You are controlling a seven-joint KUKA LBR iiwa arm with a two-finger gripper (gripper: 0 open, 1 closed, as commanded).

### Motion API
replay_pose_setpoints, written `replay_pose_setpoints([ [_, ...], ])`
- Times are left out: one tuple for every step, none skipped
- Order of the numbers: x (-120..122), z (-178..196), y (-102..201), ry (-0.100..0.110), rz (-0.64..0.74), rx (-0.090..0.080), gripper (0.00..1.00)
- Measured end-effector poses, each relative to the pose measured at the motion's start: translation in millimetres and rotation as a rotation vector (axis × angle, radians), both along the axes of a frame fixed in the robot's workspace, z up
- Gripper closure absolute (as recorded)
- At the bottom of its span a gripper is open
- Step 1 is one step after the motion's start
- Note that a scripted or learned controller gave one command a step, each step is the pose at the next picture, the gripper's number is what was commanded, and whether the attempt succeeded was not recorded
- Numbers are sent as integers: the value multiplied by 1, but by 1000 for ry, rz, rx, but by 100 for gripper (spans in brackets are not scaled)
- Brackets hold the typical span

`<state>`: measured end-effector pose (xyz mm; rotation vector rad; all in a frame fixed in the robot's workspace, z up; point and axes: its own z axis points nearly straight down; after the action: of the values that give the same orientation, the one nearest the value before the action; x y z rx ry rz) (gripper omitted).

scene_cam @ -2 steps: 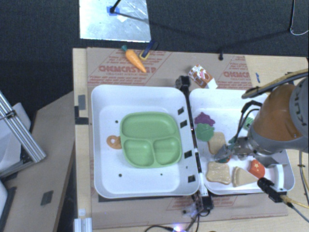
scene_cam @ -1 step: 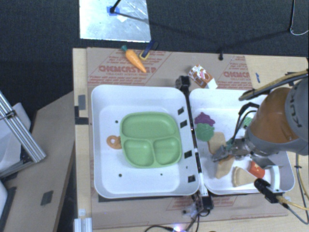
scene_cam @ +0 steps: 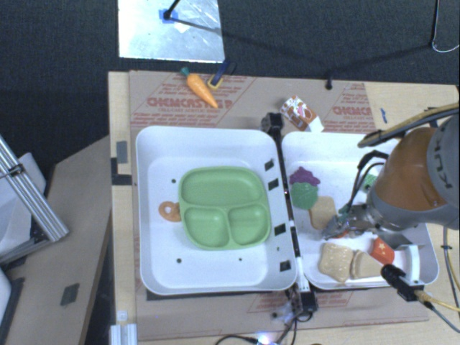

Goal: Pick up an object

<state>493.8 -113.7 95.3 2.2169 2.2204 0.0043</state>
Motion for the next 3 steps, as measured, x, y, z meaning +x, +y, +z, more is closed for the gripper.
replay_pose_setpoints([
  [-2, 58, 8, -2, 4, 0, 100],
  [1, 123, 8, -4, 3, -1, 100],
  [2, 129, 8, 2, 3, 0, 100],
])
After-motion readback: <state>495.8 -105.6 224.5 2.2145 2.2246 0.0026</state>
